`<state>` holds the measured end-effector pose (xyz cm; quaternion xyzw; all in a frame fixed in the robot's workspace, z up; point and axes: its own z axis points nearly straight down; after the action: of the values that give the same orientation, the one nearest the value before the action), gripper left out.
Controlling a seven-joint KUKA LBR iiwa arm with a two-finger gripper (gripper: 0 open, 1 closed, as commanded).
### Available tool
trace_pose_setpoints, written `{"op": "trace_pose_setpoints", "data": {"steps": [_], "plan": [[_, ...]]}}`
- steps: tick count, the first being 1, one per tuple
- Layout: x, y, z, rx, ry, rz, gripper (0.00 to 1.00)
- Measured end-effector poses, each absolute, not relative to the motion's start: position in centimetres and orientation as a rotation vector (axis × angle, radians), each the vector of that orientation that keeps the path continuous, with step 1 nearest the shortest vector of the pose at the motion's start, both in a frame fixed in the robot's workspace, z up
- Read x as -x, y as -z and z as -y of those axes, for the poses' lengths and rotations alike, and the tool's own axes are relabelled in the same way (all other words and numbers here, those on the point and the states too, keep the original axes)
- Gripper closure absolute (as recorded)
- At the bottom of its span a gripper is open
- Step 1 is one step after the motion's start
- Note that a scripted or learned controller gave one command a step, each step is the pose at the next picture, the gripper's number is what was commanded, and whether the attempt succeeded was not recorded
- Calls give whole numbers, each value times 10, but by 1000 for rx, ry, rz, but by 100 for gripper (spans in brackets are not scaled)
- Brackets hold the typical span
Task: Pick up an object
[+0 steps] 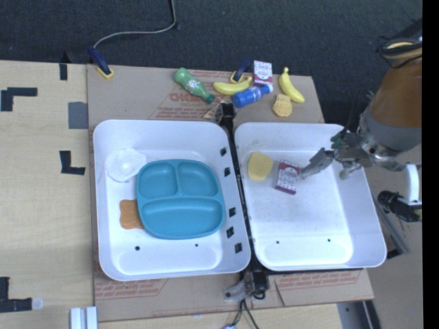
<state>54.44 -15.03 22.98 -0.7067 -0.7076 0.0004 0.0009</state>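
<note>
So the small pink packet (287,177) is lying flat in the right bin (357,249), next to a yellow block (259,166). The gripper (322,162) is hovering just right of the packet, one finger (312,166) angling toward it. Fingers are looking spread apart, not holding anything.

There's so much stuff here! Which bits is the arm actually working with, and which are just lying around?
Likely in play, in the right bin by the gripper:
- small pink packet
- yellow piece

Lying about:
- blue divided plate, clear cup and orange piece in the left bin
- green bottle, two bananas and other toys behind the bins
</note>
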Motion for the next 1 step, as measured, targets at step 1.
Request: {"op": "trace_pose_setpoints", "data": {"steps": [1], "plan": [[-583, -87, 122, 2221, 6, 2225, 0]]}}
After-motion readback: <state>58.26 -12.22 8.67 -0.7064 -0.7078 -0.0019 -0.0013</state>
